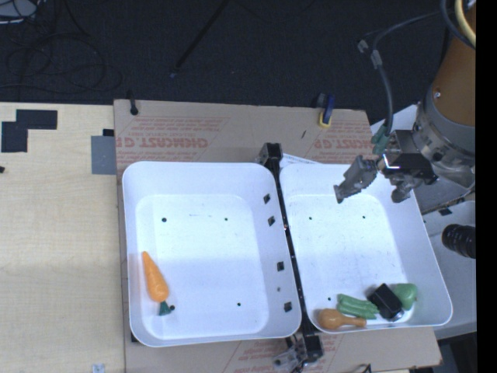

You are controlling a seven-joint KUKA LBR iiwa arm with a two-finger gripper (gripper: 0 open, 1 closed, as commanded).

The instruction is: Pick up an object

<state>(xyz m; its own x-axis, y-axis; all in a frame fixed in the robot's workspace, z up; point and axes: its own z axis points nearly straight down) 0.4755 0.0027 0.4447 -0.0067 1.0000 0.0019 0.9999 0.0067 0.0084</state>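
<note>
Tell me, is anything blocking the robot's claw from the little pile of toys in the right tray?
Nothing visible. The end effector hangs over the right bin's far end; bare white floor lies between it and the cluster at the near edge.

You're looking at a robotics lab bench: two white bins (198, 179) clipped side by side on a cardboard sheet (233, 134), loose cables (46, 6) trailing over dark flooring, and the industrial arm (450, 76) reaching in.
</note>
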